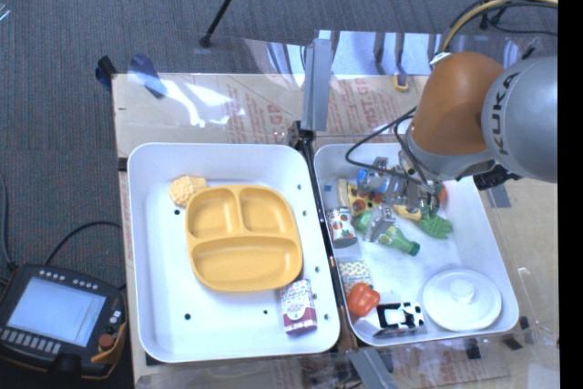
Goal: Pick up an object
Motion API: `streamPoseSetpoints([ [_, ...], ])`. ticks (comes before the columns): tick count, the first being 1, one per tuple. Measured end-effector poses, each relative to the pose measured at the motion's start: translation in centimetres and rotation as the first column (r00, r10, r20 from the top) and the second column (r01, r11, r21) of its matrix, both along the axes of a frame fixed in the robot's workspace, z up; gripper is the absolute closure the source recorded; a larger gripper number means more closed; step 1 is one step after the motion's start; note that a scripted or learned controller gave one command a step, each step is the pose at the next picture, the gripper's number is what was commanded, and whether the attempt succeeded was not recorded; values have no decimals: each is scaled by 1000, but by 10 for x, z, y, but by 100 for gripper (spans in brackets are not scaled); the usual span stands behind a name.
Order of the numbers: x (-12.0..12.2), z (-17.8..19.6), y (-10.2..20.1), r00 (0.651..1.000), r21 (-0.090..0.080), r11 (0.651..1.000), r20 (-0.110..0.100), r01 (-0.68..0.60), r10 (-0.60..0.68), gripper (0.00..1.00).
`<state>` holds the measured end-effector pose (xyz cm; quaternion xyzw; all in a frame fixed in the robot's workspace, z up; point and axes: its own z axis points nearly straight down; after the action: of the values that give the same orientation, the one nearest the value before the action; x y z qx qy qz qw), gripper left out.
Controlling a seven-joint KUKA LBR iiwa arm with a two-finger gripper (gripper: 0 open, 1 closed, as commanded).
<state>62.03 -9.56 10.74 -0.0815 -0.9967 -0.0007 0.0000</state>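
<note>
Fingers [383, 223] hung low over the clutter in the right bin [478, 223], and from my screen they looked spread a little, one tip toward the green bottle [398, 240] and the other nearer the small can [342, 228]; I saw nothing pinched between them. The gripper [390, 207] sat at about nine o'clock from the orange band [453, 105] on the arm. Any object would do for the task, and the nearest candidates were packed tight: the green bottle lay on its side at five o'clock from the fingers, a green vegetable [436, 226] at three o'clock, and mixed toys crowded just above. Further off at six o'clock were an orange pepper [363, 298], a black-and-white piece [399, 316] and a white lidded bowl [463, 296]. The left bin [155, 287] held a yellow divided plate [244, 237], a biscuit-like piece [186, 189] and a red carton [298, 306]. My worry was the crowding: closing there could catch two items at once or pin only an edge, and the bottle, round and lying flat, might roll or squirt out sideways. I judged the grasp not yet made.
</note>
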Motion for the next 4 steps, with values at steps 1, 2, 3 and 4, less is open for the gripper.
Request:
streamPoseSetpoints([
  [1,1,-20,-79,996,-1,996,1,92,-92,0],
  [2,1,-19,2,1000,1,1000,3,-25,25,0],
  [3,10,-19,-71,997,-2,997,2,-79,79,0],
  [4,-11,-19,-23,997,1,997,2,-81,81,0],
])
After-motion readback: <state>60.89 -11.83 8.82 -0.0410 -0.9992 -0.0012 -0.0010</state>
